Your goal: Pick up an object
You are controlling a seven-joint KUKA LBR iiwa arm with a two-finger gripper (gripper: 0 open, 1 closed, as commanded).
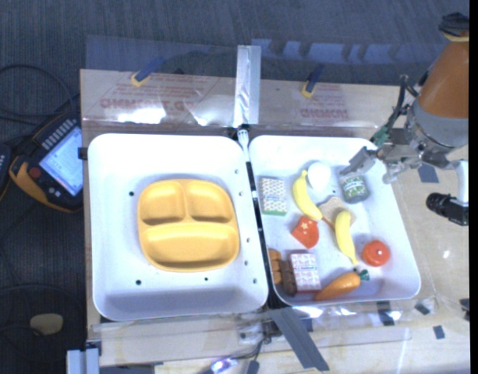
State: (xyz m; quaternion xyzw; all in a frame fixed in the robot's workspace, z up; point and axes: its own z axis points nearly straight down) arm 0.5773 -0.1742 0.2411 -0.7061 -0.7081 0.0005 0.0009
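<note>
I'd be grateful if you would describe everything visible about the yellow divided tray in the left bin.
The yellow tray looks like smooth moulded plastic with rounded corners and a raised rim. It has three compartments: two smaller ones at the far side and one long one at the near side, with nothing lying in them. It lies flat and right side up on the floor of the left white bin, roughly central and turned slightly askew. It touches just the bin floor.

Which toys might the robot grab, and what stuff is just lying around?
Might grab, in the right bin: two bananas, carrot, tomato, egg, small can beside the gripper.

Just lying around: yellow tray in the left bin, handheld controller off the bench.
</note>
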